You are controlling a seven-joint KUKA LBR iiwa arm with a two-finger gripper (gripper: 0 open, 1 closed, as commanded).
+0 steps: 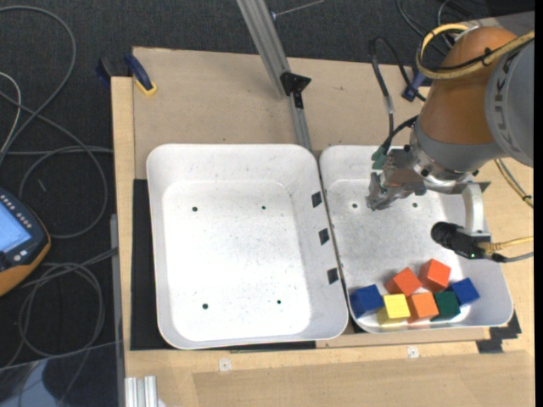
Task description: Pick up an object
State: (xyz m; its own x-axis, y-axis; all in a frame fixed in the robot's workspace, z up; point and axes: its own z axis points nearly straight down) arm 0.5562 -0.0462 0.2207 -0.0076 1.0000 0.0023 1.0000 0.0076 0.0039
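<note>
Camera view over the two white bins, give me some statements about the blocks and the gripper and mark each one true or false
1. The coloured blocks are clustered in the near corner of the right bin. True.
2. The yellow block lies in the left bin. False: it sits in the right bin, between the blue block and an orange block.
3. The gripper hangs over the far part of the right bin, apart from the blocks. True.
4. The gripper holds the green block. False: the green block lies in the cluster.
5. The left bin holds a red block. False: its speckled white floor carries no blocks.
</note>
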